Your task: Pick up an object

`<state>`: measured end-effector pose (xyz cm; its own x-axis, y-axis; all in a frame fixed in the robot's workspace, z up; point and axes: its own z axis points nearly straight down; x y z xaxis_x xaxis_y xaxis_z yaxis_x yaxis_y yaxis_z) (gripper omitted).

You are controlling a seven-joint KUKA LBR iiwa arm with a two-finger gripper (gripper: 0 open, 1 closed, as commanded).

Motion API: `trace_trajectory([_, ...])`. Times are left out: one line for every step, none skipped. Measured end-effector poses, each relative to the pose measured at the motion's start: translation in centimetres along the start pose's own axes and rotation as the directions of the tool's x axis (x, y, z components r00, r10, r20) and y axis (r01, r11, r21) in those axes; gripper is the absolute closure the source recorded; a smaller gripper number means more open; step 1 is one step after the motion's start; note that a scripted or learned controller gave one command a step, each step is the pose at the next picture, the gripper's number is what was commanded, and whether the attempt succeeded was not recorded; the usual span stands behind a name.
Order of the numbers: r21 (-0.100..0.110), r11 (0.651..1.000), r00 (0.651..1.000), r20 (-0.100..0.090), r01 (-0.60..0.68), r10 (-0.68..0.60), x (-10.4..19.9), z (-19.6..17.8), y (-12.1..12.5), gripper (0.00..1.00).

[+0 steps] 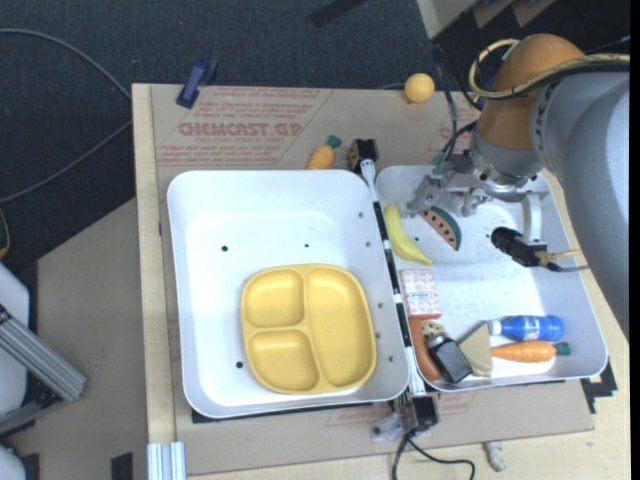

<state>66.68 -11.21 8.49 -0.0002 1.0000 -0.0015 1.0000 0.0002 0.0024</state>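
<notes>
The worktop (250, 133) is seen carrying two white bins. The left bin (200, 218) is taken up by a yellow divided plate (305, 326). The right bin (570, 298) is where the action is: the arm (560, 108) is reached in at its far end, and the tool (447, 196) is poised just above a watermelon slice (444, 228), with a banana (403, 238) lying just beside it. Whether the tool is wide or narrow cannot be told. Nothing is seen held, so the approach step is judged to be in hand. A descent onto the slice and a firm closing would be called for next. A carrot (522, 351) and blue bottle (527, 327) are left near the front.
</notes>
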Motion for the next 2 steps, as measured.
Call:
trace_trajectory([0.004,1.0,1.0,-0.002,0.0,0.0,-0.3,0.0,-2.5,0.0])
trace_trajectory([0.0,1.0,1.0,0.0,0.001,-0.001,2.0,0.0,0.0,0.0])
